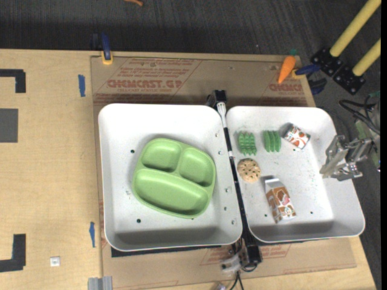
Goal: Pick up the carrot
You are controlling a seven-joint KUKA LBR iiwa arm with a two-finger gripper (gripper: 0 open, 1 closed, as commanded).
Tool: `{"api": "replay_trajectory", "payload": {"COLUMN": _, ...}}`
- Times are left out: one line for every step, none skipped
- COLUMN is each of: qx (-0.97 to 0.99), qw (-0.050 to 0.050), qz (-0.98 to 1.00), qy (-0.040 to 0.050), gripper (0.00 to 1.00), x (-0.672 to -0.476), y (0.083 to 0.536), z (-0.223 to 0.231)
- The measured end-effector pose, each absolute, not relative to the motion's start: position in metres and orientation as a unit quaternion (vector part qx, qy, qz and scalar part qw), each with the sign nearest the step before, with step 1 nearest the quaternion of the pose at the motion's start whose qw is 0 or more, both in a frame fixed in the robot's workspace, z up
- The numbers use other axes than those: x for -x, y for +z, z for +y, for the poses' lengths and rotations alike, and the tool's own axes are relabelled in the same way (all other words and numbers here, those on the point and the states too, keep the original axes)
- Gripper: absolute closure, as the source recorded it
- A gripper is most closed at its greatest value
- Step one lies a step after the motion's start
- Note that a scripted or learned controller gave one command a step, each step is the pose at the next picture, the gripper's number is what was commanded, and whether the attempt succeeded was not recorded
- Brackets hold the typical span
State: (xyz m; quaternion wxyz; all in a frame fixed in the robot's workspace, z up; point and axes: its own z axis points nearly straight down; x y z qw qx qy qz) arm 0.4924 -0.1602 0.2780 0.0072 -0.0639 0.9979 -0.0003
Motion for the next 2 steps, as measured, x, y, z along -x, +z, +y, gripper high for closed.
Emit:
{"api": "replay_trajectory", "payload": {"qx": 0.059, "qw": 0.002, "qz": 0.998, "qy": 0.0004, "gripper": 1.0, "x": -0.508, "y": 0.266, "z": -0.092}}
{"api": "replay_trajectory", "payload": {"qx": 0.108, "qw": 0.003, "qz": 0.994, "qy": -0.0006, "gripper": 1.0, "x": -0.545, "y": 0.191, "z": -0.224}}
